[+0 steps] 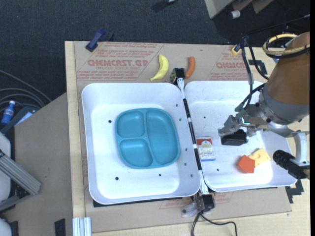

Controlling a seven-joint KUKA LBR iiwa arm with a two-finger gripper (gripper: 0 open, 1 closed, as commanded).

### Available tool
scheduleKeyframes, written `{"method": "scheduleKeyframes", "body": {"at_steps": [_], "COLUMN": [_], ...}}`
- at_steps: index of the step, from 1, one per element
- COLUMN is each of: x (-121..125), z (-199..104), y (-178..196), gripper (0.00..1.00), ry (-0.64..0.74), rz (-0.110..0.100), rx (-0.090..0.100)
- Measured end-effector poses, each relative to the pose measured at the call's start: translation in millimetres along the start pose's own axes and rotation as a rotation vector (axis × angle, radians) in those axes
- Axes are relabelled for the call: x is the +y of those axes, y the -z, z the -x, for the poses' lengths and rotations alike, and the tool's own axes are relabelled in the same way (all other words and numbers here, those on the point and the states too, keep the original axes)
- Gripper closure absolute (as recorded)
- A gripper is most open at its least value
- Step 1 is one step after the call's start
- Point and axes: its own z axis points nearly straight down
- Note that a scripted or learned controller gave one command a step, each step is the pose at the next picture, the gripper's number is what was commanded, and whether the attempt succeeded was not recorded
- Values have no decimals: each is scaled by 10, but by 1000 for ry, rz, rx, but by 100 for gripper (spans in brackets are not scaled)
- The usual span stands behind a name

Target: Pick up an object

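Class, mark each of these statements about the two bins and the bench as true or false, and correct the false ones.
1. The blue divided plate lies in the left bin. True.
2. The banana lies in the right bin. False: it lies on the bench behind the bins.
3. The orange block lies in the right bin. True.
4. The gripper hovers over the left bin. False: over the right bin.
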Motion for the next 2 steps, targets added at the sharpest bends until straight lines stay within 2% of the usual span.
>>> {"method": "scheduleKeyframes", "body": {"at_steps": [1,2], "x": [414,1058], "z": [-342,33], "y": [38,60], "gripper": [100,100], "ry": [0,-1], "rz": [1,0], "rx": [0,-1]}}
